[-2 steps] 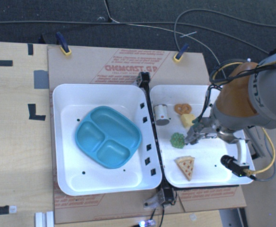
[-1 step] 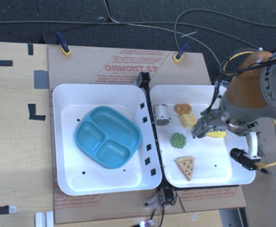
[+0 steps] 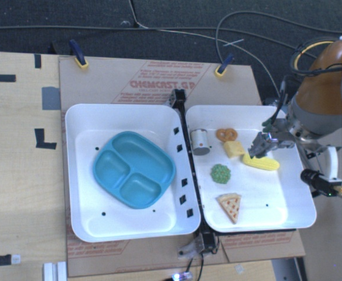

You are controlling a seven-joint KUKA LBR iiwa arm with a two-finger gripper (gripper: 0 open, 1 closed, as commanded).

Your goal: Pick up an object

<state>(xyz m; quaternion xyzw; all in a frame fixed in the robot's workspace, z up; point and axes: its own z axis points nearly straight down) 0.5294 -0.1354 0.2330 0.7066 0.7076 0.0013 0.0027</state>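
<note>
A cardboard sheet (image 3: 159, 81) is clamped to the bench (image 3: 19, 157) beneath both bins; red print on it near its far edge reads "CHEMCAST GP", with smaller lines below that cannot be read. The left bin (image 3: 80, 215) carries a blue divided plate (image 3: 134, 168), laid near its middle. In the right bin (image 3: 300, 215), a small metal cup (image 3: 199, 141) is seen lying on its side by the left wall. A pretzel (image 3: 226, 134) lies toward the far edge, with a yellow cheese wedge (image 3: 234, 149) just beside it. A green broccoli floret (image 3: 220, 173) sits near the middle, and a pizza slice (image 3: 230, 206) lies toward the near edge. A yellow corn cob (image 3: 261, 163) lies toward the right side. The gripper (image 3: 259, 150) is lowered over the corn cob's left end; whether the jaws are open or closed cannot be told.
</note>
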